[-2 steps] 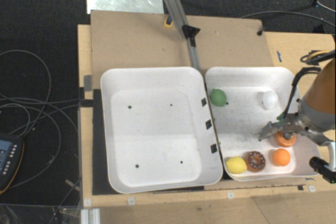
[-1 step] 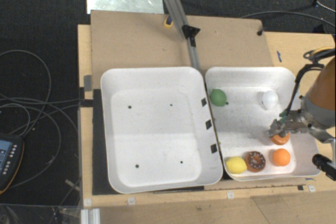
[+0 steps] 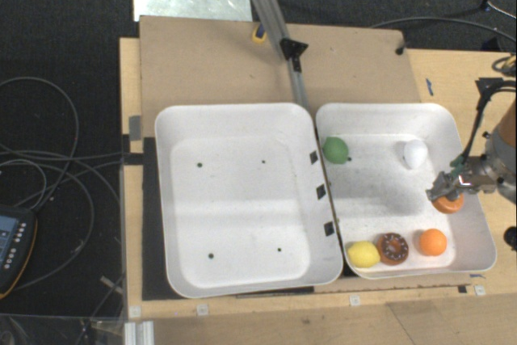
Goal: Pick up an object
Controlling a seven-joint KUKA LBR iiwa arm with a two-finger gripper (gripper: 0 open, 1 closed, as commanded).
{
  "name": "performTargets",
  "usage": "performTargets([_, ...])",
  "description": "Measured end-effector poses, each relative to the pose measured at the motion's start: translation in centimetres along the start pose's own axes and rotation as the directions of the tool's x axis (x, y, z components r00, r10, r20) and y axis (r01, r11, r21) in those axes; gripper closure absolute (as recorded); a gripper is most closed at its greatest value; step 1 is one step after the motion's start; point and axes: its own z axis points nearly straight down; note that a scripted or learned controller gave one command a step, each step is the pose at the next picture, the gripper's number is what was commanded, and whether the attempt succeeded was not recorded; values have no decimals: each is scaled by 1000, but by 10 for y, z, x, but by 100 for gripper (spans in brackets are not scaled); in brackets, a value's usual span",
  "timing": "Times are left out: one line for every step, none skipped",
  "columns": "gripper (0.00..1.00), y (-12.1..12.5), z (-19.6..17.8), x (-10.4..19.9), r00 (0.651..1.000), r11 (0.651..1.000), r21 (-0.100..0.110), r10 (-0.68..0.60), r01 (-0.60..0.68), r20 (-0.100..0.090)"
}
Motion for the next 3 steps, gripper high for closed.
performTargets([100,8,-45,-2,1000,1000,1,-1,1,0])
performTargets([100,10,-99,-3,1000,1000,0,-2,2,0])
performTargets([100,19,-97,52,1000,1000,5,-7,7,-4])
